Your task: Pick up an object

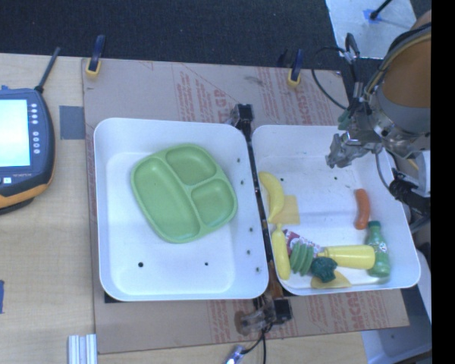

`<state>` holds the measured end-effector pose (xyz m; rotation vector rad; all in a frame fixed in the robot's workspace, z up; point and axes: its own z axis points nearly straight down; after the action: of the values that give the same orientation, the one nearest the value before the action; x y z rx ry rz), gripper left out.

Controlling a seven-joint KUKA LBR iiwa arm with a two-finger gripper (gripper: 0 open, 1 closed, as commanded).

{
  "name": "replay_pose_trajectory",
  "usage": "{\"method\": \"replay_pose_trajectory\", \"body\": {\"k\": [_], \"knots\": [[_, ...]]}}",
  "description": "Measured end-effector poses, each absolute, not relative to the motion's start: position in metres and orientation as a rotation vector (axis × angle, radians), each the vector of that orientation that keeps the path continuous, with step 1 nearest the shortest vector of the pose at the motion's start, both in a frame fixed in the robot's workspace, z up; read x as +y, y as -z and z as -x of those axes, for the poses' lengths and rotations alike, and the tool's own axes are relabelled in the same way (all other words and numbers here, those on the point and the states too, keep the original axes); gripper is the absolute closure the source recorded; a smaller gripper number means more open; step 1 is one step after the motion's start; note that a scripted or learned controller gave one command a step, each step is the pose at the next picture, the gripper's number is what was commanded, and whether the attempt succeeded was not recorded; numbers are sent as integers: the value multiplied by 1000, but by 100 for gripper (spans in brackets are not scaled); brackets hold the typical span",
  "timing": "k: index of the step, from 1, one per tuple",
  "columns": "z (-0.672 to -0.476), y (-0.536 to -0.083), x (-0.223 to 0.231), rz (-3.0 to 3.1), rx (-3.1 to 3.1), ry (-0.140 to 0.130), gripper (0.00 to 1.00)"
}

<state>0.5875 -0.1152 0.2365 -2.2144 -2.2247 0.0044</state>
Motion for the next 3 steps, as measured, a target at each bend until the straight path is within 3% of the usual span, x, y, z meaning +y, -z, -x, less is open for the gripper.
{"method": "replay_pose_trajectory", "body": {"k": [2, 3], "knots": [[-651, -134, -212, 2218, -2224, -7, 0], [-652, -146, -213, 2218, -2226, -6, 100]]}}
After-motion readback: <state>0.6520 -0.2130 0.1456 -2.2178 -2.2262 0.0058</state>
